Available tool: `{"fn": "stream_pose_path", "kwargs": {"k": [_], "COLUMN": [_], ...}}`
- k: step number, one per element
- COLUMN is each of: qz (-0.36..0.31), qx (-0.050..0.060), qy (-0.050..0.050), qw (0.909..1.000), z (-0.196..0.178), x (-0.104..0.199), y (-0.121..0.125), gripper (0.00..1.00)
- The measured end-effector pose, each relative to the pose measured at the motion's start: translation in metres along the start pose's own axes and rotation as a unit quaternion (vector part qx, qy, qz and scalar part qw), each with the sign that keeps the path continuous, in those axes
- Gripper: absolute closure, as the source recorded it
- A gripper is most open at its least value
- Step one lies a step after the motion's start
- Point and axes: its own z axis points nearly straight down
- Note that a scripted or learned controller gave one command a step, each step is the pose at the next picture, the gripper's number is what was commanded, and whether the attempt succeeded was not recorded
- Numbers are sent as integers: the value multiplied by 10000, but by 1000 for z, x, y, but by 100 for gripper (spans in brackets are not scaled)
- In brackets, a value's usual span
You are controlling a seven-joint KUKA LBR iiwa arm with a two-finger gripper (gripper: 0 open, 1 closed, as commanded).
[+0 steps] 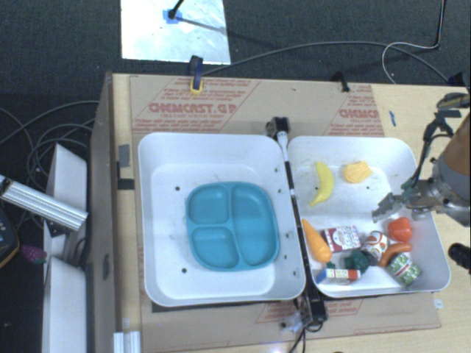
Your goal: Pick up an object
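Note:
The right bin (401, 153) holds several small items. A yellow banana (321, 183) and a yellow lump (358, 172) lie toward its back. An orange carrot (317, 241), a red and white carton (343, 237), a dark green piece (358, 259), a small box (341, 274), a red tomato (400, 229) and a green-labelled can (405, 269) crowd its front. My gripper (390, 207) hangs over the bin's right side, just above and left of the tomato, with nothing seen in it.
The left bin (165, 168) holds a blue divided plate (232, 224). A black divider (291, 190) runs between the bins. Cardboard (221, 101) lies under both, and cables trail at the back right.

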Motion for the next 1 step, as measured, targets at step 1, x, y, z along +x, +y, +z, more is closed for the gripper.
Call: {"fn": "stream_pose_path", "kwargs": {"k": [1], "qz": [-8], "qx": [2], "qy": [9], "qw": [10000], "z": [48], "x": [52], "y": [73], "gripper": [0]}}
